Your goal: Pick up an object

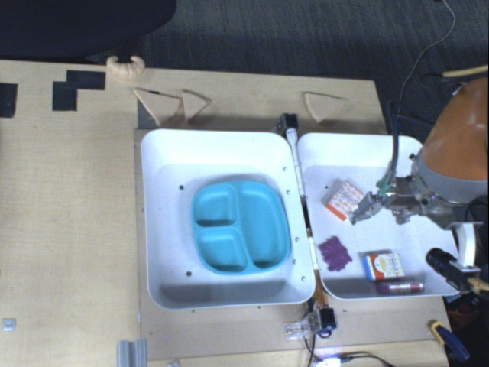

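Two white bins sit side by side; the left bin (160,205) holds a blue divided tray (241,224), while the right bin (344,147) carries the loose items we may pick from; an orange-and-white packet (342,199) lies toward its far middle, a purple clump (335,253) sits near its left wall, a small printed box (383,264) lies nearer, and a dark marker (397,287) rests against the near wall; the gripper (365,209) reaches in from the right and hangs just beside the packet, nothing visibly between its tips, though we cannot tell how it is set; we judge this the approach step, with no object yet taken; the next move, as we see it, calls for centring over the packet, descending, and closing squarely on it; its flat lie may make a pinch awkward.
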